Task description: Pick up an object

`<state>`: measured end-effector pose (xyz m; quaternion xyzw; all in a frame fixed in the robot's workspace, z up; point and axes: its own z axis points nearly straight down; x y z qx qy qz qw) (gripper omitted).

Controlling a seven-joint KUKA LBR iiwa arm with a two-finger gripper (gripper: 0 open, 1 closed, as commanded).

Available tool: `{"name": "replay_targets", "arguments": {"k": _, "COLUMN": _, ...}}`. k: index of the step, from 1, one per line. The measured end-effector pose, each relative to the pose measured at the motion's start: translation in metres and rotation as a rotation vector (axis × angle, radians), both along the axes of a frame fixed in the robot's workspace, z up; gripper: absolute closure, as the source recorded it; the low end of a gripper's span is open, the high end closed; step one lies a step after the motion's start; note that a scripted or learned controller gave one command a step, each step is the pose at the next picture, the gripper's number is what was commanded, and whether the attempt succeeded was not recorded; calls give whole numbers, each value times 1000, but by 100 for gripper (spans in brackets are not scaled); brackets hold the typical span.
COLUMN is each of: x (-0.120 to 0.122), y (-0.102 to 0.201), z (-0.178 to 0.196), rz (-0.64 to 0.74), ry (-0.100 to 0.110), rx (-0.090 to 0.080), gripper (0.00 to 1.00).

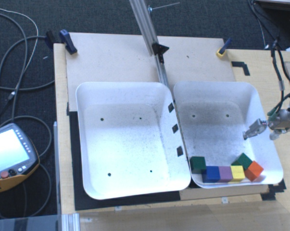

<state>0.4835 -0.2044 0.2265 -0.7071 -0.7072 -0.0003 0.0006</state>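
- Gripper (251, 129): enters from 3 o'clock and sits over the right-hand wall of the right bin (260, 105). Nothing is seen between the fingers; whether they are open or closed cannot be told at this size.
- Blocks: a row lies along the 6 o'clock wall of the right bin, touching or nearly so. In order from 9 toward 3 o'clock: dark green block (198, 164), blue block (212, 173), purple block (225, 173), yellow block (237, 172), orange block (254, 170). A second green block (243, 160) sits just behind the yellow and orange ones.
- The gripper is toward 12 o'clock of the row, apart from it.
- Left bin (87, 129): beside the right bin, at its 9 o'clock.
- Tabletop (111, 57): carries both bins.
- Handheld screen unit (10, 153): on the floor at 9 o'clock of the tabletop.
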Motion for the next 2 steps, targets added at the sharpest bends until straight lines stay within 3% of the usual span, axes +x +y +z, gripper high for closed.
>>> {"name": "replay_targets", "arguments": {"k": 1, "x": 4, "y": -13, "z": -119, "rz": -1, "ry": 8, "rx": 3, "gripper": 0}}
{"name": "replay_targets", "arguments": {"k": 2, "x": 79, "y": -4, "z": -127, "rz": 5, "ry": -5, "rx": -3, "gripper": 0}}
